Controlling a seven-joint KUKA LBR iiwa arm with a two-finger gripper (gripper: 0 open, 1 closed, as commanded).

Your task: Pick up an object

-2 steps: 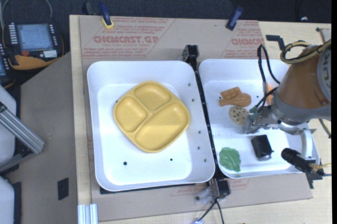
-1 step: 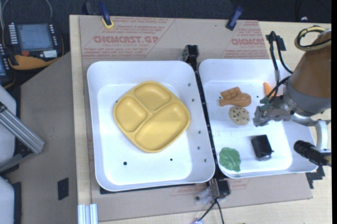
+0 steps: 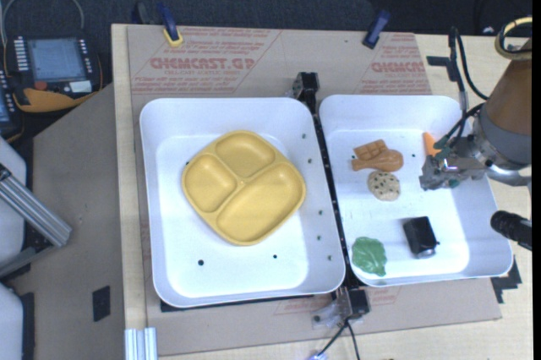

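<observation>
Camera view, one plate [image 3: 243,186] (yellow), two bins [image 3: 161,181]

arm [image 3: 516,117] cut off at right edge, orange item [image 3: 429,142] partly hidden behind gripper [image 3: 437,175]

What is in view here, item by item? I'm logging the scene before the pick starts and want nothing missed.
bins: two, white, side by side on the bench
divided plate: one, yellow, three compartments, middle of the left bin
toy pastry: one, orange-brown, upper part of the right bin
cookie: one, tan with dark spots, just below the pastry
black block: one, black, lower right of the right bin
leafy piece: one, green, lower left corner of the right bin
orange item: one, small, partly hidden beside the hand
clamps: two, blue, on the board's far edge
pendant: one, dark with screen, far left
arm: one, grey with orange band, entering from the right
hand: one, dark, over the right bin's right side
</observation>
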